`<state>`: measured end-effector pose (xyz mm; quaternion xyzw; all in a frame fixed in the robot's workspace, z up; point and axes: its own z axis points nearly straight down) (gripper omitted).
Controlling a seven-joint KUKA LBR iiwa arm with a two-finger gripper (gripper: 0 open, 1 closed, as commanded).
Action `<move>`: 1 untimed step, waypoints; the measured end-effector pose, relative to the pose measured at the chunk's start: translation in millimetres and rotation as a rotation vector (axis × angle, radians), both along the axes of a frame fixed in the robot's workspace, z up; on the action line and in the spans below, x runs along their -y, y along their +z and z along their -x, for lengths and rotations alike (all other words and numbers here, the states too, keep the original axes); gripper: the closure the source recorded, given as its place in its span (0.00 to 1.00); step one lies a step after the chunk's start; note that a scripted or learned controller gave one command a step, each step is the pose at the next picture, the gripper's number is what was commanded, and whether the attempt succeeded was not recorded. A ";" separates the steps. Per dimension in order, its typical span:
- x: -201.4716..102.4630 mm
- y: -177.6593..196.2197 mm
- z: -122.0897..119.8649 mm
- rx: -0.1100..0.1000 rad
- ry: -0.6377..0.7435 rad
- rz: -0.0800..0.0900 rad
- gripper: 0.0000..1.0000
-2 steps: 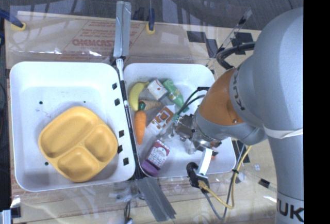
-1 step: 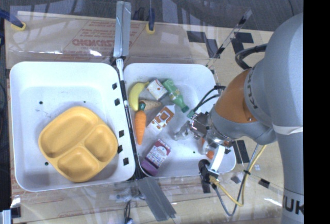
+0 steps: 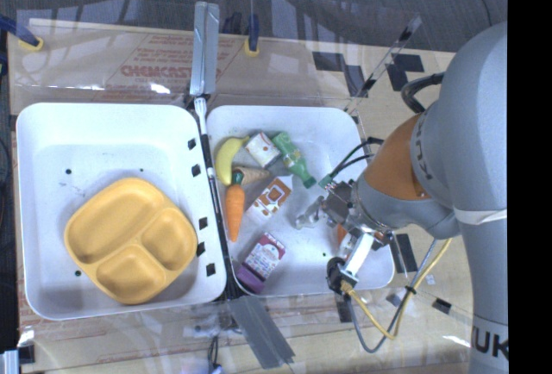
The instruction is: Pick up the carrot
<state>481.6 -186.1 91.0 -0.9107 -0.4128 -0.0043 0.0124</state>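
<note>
The carrot (image 3: 234, 210) is orange with a small green top. It lies lengthwise along the left wall of the right bin (image 3: 341, 127), just below a yellow banana (image 3: 226, 158). My gripper (image 3: 310, 212) hangs over the middle right of the same bin, about a hand's width to the right of the carrot. An orange-and-white box (image 3: 272, 196) lies between them. Nothing shows in the gripper, and the wrist hides its far side.
Around the carrot lie a white carton (image 3: 261, 148), a green bottle (image 3: 293, 158) and a purple box (image 3: 263, 256). A yellow divided plate (image 3: 129, 239) sits in the left bin (image 3: 52, 131). Loose cables (image 3: 379, 312) hang past the right bin's front corner.
</note>
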 end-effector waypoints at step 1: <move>6.0 12.3 2.3 -0.008 -0.224 0.007 0.00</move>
